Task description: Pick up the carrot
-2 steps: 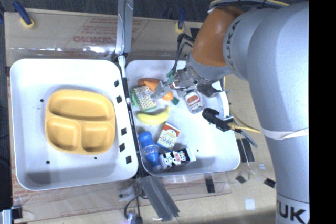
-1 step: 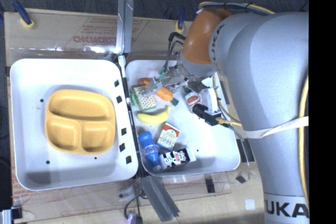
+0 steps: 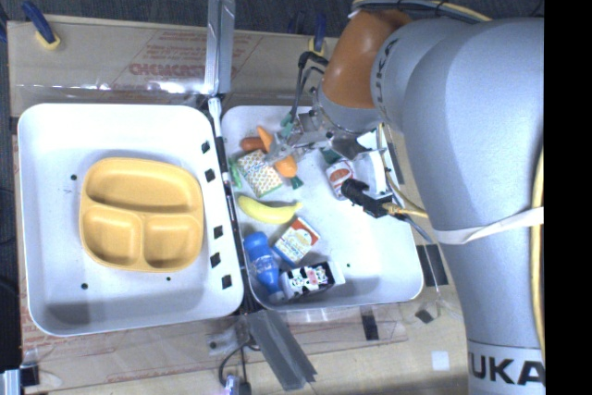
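Camera view: carrot [image 3: 262, 141] just beside pincer [image 3: 294, 136].

— What does the arm [image 3: 472, 153] look like?
— Thick, rounded, glossy grey, with an orange band [image 3: 356, 60] above the wrist.
— Any markings?
— White letters "UKA" [image 3: 504, 372] low down. A pale strap [image 3: 490, 225] crosses the body, and thin cables [image 3: 393, 190] run beside it.

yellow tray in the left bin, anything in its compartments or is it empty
Empty. The yellow tray lies flat in the left bin, and all three compartments show bare yellow plastic.
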Motion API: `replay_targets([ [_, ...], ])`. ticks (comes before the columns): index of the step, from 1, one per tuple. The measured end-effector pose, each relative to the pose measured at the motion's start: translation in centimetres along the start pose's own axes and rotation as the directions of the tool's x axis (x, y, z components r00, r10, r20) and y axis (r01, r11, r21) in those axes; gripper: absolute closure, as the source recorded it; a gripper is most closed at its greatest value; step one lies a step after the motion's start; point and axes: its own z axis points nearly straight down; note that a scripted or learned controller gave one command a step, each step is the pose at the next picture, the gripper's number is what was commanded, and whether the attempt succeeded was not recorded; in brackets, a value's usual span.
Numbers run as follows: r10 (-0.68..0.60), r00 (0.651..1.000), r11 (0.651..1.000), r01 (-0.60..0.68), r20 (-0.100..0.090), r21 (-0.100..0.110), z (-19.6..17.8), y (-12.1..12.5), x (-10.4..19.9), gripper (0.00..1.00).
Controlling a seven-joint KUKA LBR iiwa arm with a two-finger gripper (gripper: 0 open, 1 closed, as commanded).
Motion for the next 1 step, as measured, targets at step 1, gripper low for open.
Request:
replay_targets([
  [1,0.141,0.990,0.990,-0.141,0.001,0.008,-12.61,2.39,5.27,1.00],
])
